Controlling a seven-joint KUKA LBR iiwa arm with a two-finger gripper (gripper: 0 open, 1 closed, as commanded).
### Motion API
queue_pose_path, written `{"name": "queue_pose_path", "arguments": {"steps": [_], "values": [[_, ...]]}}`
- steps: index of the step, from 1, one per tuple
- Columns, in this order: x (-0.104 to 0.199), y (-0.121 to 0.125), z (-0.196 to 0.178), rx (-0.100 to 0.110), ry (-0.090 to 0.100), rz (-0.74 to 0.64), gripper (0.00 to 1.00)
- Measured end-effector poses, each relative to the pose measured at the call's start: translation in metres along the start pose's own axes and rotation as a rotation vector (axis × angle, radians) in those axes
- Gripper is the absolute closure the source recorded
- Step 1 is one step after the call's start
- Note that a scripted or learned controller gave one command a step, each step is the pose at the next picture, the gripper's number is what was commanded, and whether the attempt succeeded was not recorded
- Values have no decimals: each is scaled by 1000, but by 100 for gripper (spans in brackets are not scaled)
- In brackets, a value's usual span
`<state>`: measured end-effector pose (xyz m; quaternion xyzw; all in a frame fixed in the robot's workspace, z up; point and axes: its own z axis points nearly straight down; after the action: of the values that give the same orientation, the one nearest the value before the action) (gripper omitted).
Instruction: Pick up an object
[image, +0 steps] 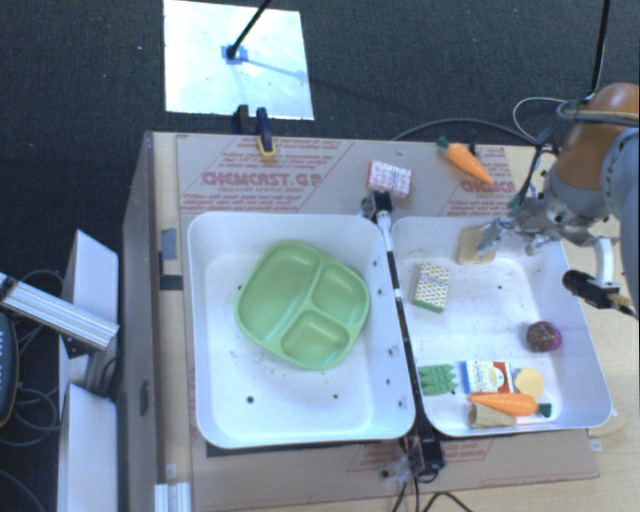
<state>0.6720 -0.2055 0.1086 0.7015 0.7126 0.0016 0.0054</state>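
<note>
My gripper (515, 238) hangs over the far edge of the right bin (585, 350), open, with nothing between its fingers. A tan block (474, 246) lies just left of the left finger (493, 237), close to or touching it. Further into the right bin lie a patterned block (432, 287) and a dark red ball (543, 336). Along the bin's near side are a green piece (436, 379), a printed card (486, 376), a yellow disc (529, 383) and a carrot (505, 404).
The left bin (215, 300) holds a green divided plate (303, 303). Behind the bins, on the cardboard, lie a second carrot (467, 160) and a pink-and-white box (389, 178). A clamp (262, 133) stands at the far edge.
</note>
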Motion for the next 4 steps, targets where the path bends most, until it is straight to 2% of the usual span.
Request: {"name": "queue_pose_path", "arguments": {"steps": [1,2,3,4], "values": [[0,-2,22,8,5,10,0],[-1,-1,10,3,2,7,100],[0,-1,10,3,2,6,0],[0,-2,21,7,5,10,0]]}}
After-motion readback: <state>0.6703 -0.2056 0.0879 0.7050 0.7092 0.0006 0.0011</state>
